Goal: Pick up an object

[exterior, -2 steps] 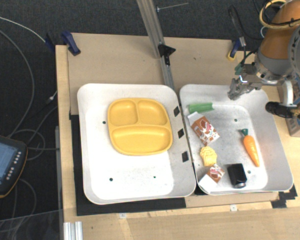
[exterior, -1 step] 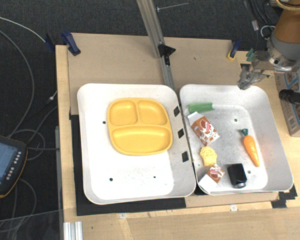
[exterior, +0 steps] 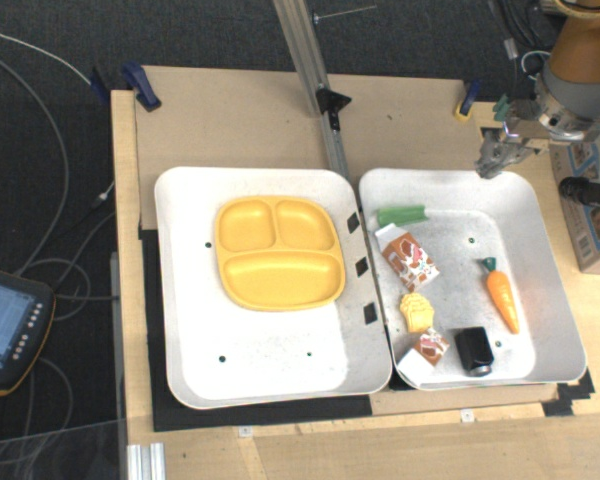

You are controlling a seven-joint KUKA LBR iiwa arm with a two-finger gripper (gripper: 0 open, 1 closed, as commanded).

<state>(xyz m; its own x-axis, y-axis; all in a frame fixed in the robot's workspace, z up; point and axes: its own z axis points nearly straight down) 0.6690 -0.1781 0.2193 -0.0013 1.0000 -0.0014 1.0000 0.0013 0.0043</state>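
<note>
My gripper (exterior: 492, 162) hangs over the far right rim of the right bin (exterior: 540, 208), above and apart from everything in it, with nothing between its fingers. In that bin lie an orange carrot (exterior: 502, 296), a green bar (exterior: 400, 215), a brown-and-white packet (exterior: 410, 259), a small yellow piece (exterior: 416, 312), a small red-and-white packet (exterior: 431, 346) and a black block (exterior: 474, 350).
The left bin (exterior: 190, 358) holds a yellow divided plate (exterior: 278, 251). A slanted metal post (exterior: 310, 58) rises between the bins at the back. Blue clamps (exterior: 140, 86) sit on the bench's far corners. A box (exterior: 585, 218) stands at the right edge.
</note>
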